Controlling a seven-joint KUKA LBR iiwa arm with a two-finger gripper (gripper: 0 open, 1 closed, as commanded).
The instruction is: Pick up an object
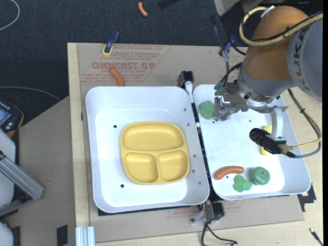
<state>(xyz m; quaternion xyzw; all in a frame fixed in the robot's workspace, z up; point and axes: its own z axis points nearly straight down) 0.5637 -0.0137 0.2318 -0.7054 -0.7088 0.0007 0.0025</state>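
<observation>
Arm (277, 45) bent over rt bin (297, 181) — end effector (223, 109) low.

Red "CHEMCAST GP" lettering, partly cut off, on the brown board (134, 65) behind the bins.

Gripper (222, 110) low in right bin (225, 142), beside green piece (206, 108); yellow tray (154, 152) in left bin (100, 137).

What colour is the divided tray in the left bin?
Yellow. The divided tray shows clearly in the camera view, inside the left bin.
</observation>
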